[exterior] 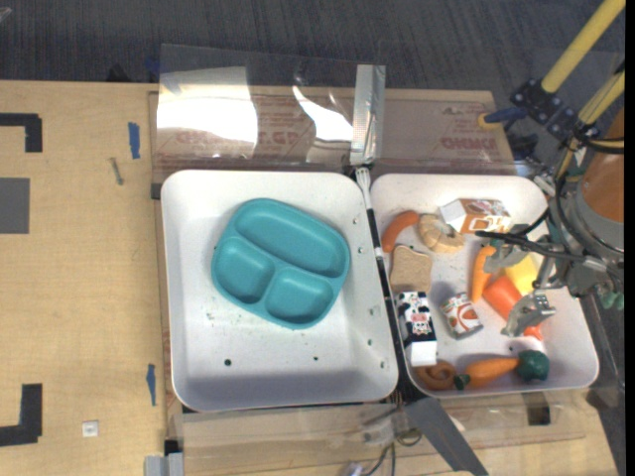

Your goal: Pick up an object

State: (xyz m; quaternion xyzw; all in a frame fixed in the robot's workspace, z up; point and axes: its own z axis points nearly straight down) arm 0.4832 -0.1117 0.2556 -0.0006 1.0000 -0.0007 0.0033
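Gripper (529, 315): right bin (585, 365), finger state unclear
Orange block (501, 294): just left of gripper
Carrot (491, 369): below gripper

Robot arm (605, 201): visible portion shows an orange band with a grey rim beneath it. Black cables (556, 228) loop around the wrist section in several strands. Below sits a grey metal wrist block with dark fittings. Two-finger gripper (526, 317): slim silvery-grey metal fingers (539, 308) with dull, worn-looking surfaces. Markings and screws too small to tell.
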